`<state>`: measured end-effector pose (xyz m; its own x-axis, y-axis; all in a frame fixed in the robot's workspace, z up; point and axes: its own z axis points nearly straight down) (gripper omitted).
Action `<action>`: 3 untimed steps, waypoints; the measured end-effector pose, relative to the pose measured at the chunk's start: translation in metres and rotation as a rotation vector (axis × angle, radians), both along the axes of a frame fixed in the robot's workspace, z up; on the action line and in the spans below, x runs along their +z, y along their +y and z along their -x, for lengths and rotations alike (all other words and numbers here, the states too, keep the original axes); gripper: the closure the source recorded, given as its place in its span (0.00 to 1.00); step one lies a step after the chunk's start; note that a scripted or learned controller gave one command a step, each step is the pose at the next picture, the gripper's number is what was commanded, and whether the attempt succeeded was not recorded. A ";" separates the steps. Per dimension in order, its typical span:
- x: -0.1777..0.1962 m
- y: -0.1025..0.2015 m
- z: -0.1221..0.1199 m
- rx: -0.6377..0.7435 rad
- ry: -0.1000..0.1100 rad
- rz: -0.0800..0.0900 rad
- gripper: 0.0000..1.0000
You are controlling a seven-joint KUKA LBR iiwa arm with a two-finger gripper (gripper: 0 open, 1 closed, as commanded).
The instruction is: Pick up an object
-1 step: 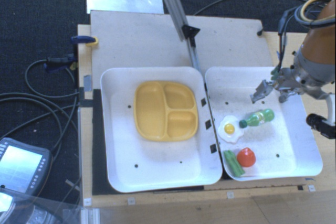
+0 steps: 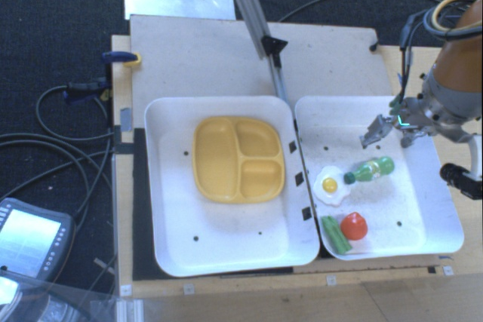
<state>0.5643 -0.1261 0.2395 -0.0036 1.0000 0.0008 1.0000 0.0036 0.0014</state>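
Observation:
In the right bin (image 2: 423, 237) lie a green bottle (image 2: 370, 170), a fried egg (image 2: 330, 186), a red tomato (image 2: 353, 225) and a green pod (image 2: 335, 234). My gripper (image 2: 391, 130) hangs over the bin's upper middle, above and slightly right of the bottle. Its fingers stand apart, one at the left (image 2: 373, 133) and one at the right (image 2: 408, 138), with nothing between them. It touches none of the objects.
The left bin (image 2: 170, 237) holds a yellow divided plate (image 2: 239, 159). A grey pole (image 2: 249, 0) slants down to the seam between the bins. Cables and a pendant (image 2: 30, 237) lie off the bench at the left.

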 end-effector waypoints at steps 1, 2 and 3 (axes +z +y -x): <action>-0.047 -0.004 0.008 -0.004 0.005 0.000 0.00; -0.109 -0.008 0.009 -0.004 0.006 0.000 0.00; -0.150 -0.008 0.008 -0.004 0.001 0.000 0.00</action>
